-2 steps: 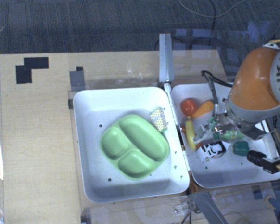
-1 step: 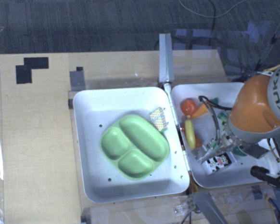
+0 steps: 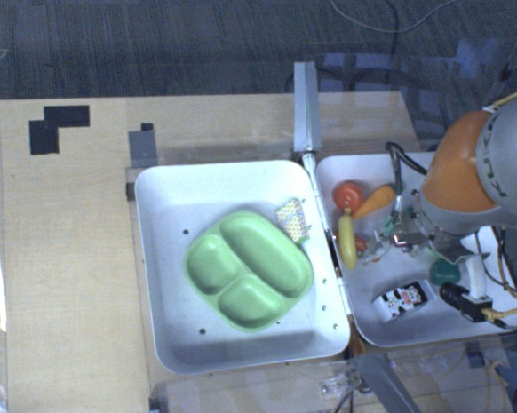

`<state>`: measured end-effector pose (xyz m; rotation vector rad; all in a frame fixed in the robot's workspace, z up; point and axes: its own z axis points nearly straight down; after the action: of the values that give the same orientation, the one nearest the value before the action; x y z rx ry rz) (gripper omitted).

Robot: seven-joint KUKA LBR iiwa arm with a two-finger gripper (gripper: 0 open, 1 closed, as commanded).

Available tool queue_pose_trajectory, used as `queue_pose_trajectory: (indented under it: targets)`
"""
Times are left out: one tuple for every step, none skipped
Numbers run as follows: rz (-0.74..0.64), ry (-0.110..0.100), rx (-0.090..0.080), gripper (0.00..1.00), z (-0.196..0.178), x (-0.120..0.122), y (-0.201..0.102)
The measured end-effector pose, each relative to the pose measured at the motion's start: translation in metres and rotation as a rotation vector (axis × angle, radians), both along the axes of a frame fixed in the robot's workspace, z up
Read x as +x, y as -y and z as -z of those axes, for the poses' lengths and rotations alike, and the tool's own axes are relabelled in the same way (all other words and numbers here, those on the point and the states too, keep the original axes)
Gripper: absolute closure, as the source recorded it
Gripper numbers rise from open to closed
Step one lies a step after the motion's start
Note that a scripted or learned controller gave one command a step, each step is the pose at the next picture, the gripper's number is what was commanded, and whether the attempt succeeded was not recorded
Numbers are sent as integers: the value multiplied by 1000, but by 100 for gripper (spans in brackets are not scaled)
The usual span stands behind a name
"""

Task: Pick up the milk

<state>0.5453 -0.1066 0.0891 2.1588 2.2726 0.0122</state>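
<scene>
A pale wooden surface (image 3: pixel 69 287) carries two white bins side by side, with dark carpet beyond. The milk (image 3: pixel 401 300), a small black-and-white carton, lies on its side on the floor of the right bin (image 3: pixel 375 330), near the front. The hand (image 3: pixel 401 231) hangs over that bin's middle, just behind the carton and apart from it; whether it is wide or narrow I cannot tell. So the pick looks not yet made: reaching, closing and lifting remain. A tomato (image 3: pixel 347 193), a carrot (image 3: pixel 374 202) and a banana (image 3: pixel 346 237) crowd the bin's back left, and a teal object (image 3: pixel 444 272) sits right of the carton. The left bin (image 3: pixel 171 342) holds a green divided plate (image 3: pixel 249 269).
</scene>
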Motion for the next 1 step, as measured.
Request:
queue_pose_trajectory:
  targets:
    - [-55, -7, -1, 0, -49, -57, 9]
